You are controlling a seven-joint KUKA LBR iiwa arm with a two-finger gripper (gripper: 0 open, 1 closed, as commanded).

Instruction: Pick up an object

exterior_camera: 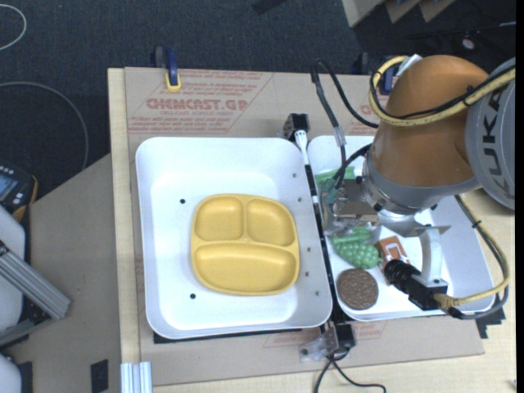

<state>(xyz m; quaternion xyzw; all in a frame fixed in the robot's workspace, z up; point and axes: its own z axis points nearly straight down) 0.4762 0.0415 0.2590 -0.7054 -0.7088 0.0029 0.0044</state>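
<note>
A yellow three-compartment plate (244,244) lies in the middle of the left bin (164,178). In the right bin (467,244) I see a bunch of green grapes (357,247), a round brown cookie-like disc (359,288), a small orange-and-white item (390,246) and a green object (329,180) partly under the arm. My gripper (354,207) is down in the right bin's left part, just above the grapes, under the orange wrist band (426,121). The wrist hides most of that bin.
Black cables run across the arm and along the right bin's front edge (434,297). A blue-and-yellow clamp (171,68) holds the cardboard bench top at the back. A metal rail (33,285) lies at the left.
</note>
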